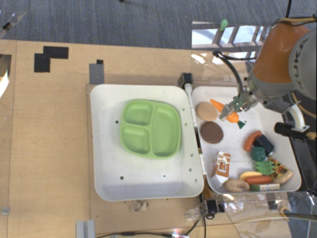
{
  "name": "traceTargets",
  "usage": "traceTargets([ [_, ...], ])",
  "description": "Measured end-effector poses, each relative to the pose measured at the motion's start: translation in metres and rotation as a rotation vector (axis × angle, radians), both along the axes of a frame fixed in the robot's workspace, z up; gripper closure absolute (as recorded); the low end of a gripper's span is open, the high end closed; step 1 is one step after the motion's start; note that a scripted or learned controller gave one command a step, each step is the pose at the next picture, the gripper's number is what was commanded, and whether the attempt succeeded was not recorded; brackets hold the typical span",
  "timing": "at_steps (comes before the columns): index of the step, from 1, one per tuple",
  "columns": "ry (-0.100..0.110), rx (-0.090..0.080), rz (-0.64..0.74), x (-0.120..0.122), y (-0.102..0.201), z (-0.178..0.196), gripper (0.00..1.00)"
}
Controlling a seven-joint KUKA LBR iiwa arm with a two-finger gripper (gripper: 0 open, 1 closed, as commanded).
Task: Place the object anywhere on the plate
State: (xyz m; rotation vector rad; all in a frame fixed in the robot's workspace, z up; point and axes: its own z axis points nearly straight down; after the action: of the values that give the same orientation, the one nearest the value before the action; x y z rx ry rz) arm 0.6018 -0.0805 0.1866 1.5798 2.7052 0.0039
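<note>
Toy carrot, small, light, hard and slick by the look, at 11 o'clock in the right bin, well apart from the green plate. Gripper right at it; jaws' state impossible to tell. Best taken across the thicker middle.

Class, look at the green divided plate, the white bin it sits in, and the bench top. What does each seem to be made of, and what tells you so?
Green plate: probably moulded plastic, smooth with a soft sheen, one even colour, rounded compartment walls.
White bin: likely plastic too, matte, with a rounded rim and small dark dots that may be holes.
Bench top: looks like light wood or wood-look board, flat and matte; grain too faint to settle.
</note>
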Motion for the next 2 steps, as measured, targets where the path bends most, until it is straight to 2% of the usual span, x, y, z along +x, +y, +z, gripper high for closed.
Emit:
traceTargets([
  [1, -0.001, 0.003, 0.128, 0.0384, 0.0731, 0.0123, 1.0],
  [2, 0.0, 0.001, 0.125, 0.038, 0.0704, 0.012, 0.0],
])
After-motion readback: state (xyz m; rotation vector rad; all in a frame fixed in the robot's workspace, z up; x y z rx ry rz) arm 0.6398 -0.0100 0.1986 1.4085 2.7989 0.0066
